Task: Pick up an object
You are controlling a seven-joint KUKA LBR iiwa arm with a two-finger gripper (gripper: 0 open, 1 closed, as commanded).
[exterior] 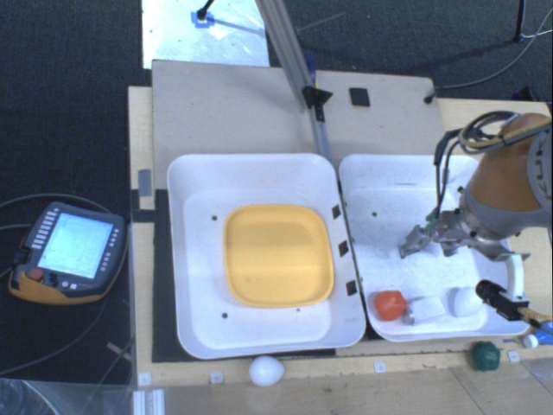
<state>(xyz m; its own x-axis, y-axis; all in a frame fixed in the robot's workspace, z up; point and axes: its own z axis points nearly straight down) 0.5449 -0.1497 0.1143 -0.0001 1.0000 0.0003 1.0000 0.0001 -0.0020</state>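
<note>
White egg (266, 371) on bench; red ball (389, 304) just below-left of tool (413, 242)

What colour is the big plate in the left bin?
Yellow: the plate, seen in the camera view.

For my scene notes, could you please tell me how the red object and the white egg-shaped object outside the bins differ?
The red object lies inside the right bin, near its front edge; the white egg-shaped object lies on the bench in front of the left bin. One is red, the other white. Both are small and rounded.
</note>
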